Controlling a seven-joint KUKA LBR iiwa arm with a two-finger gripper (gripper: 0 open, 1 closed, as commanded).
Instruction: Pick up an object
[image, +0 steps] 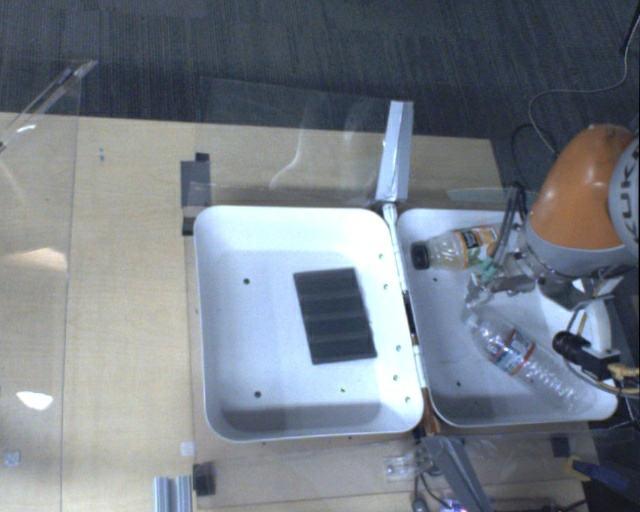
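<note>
A black ridged rectangular pad lies flat in the middle of the left bin. In the right bin a small bottle with a dark cap and a yellow label lies on its side near the back wall. A clear crumpled plastic bottle with a red-marked label lies further forward. My gripper hangs over the right bin between the two bottles, below the orange band. Nothing shows held in it.
A metal divider bar rises at the back between the two bins. Cables trail along the right bin's right side. Clear plastic sheeting covers the wooden bench at the left.
</note>
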